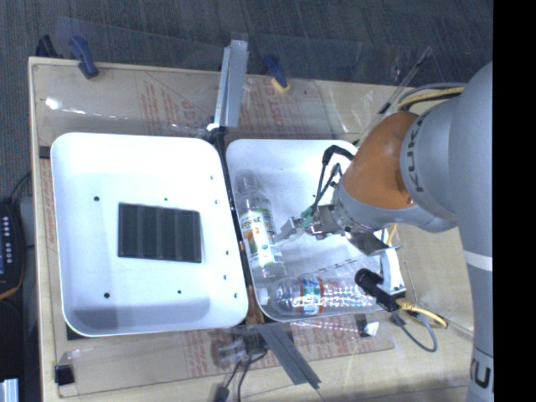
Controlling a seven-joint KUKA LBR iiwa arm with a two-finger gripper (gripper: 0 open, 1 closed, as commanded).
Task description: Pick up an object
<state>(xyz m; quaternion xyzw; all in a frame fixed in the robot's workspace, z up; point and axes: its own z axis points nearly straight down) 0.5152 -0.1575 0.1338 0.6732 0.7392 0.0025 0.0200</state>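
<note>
The robot's fingers (295, 227) are hanging over the right bin (276, 159), just beside a clear bottle (255, 223). Whether they are apart is too hard to tell.

- Two bins sit side by side on the bench (50, 99) — left bin (84, 166), right bin (276, 157).
- One bottle (255, 224) lies in the right bin along its left wall.
- A second bottle (322, 291) lies in the same bin along its near wall.
- The gripper (293, 227) is inside the right bin — just right of the first bottle.
</note>
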